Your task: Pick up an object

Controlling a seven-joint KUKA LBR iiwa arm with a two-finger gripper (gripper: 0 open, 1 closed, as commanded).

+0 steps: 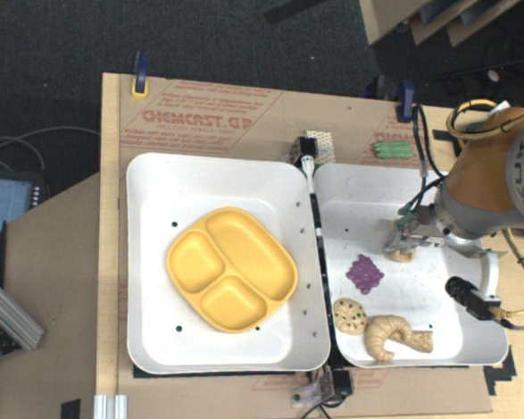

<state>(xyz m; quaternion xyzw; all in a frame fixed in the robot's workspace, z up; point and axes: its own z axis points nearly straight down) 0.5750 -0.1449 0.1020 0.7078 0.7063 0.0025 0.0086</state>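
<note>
Grasp step judged in hand: gripper [404, 244] is lowered into the right bin [352, 194] over a small tan piece [404, 253], finger state cannot be told; closing and a lift are called for next.

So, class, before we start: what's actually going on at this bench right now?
A grey robot arm reaches in from the right over the right-hand white bin. Its gripper is down near the bin floor beside a small tan object; whether it has hold of that is unclear. Also in that bin lie a purple piece, a cookie and a croissant. The left bin holds a yellow divided plate.
</note>
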